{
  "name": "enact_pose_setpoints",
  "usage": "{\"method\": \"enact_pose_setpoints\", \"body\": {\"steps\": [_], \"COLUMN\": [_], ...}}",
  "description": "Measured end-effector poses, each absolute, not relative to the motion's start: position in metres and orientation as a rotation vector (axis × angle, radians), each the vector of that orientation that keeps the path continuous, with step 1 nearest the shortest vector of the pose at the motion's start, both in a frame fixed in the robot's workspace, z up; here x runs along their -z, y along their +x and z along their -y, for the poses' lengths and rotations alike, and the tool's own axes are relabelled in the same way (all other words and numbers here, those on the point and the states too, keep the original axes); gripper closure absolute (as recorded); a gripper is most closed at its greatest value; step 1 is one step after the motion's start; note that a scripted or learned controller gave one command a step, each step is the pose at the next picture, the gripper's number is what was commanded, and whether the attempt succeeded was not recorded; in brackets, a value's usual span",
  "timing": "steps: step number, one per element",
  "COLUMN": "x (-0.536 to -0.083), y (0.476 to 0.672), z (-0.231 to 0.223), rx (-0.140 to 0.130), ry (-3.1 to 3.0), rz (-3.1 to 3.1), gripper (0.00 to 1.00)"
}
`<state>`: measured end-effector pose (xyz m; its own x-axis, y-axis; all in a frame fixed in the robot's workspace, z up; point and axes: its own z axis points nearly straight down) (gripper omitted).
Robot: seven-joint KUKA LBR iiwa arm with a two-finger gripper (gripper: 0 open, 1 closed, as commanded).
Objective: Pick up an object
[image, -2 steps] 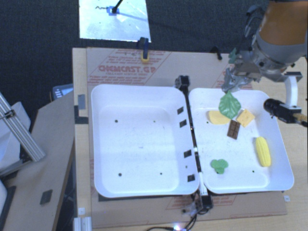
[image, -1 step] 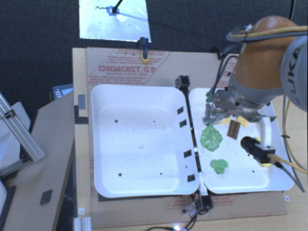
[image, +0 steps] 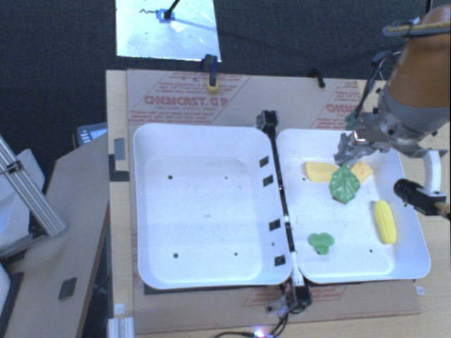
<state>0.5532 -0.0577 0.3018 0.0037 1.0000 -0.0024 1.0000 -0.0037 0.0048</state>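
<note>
In the right bin (image: pixel 394 266), my gripper (image: pixel 345 159) sits over the upper middle, reaching in from the right. A green leaf (image: pixel 344 186) hangs from its fingertips, with the leaf's top pinched between them. The leaf overlaps a flat yellow piece (image: pixel 318 171) lying on the bin floor behind it. A yellow corn cob (image: pixel 384 221) lies to the lower right of the leaf. A small green broccoli floret (image: pixel 321 242) rests near the bin's front left.
The left bin (image: pixel 151 146) stands beside the right one, with a black hinged divider (image: pixel 276 189) between them. A black part of the arm (image: pixel 417 196) juts over the right bin's right rim. A yellow clip (image: pixel 211 84) sits on the board behind.
</note>
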Motion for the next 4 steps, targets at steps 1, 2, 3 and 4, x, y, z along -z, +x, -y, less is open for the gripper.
{"method": "enact_pose_setpoints", "body": {"steps": [1, 2, 3, 4], "x": [-0.240, -0.391, -0.510, -0.537], "y": [0.581, 0.540, 0.489, 0.488], "z": [-0.043, -0.049, -0.090, -0.080], "rx": [-0.001, -0.024, -0.023, -0.008], "ry": [2.210, 2.207, 2.205, 2.213], "rz": [-2.238, -2.221, -2.228, -2.224], "gripper": [1.00, 1.00, 1.00, 1.00]}}
